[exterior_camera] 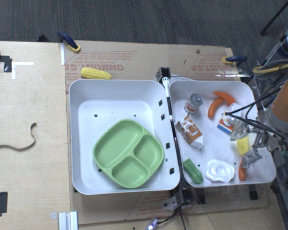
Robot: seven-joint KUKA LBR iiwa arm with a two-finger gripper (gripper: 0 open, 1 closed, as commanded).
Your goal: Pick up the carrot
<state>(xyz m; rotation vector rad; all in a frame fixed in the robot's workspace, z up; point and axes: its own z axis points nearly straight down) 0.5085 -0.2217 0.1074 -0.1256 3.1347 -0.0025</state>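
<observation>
Your carrot is down in the near right corner of the right bin, a small orange piece lying right beside the fried egg toy. The gripper sits right over its top end, but you can't tell if it's spread or closed from here. Further out you've got a yellow piece, 2 sausages, a can, a small carton and a green pickle. The left bin holds a green 3-section plate.
</observation>
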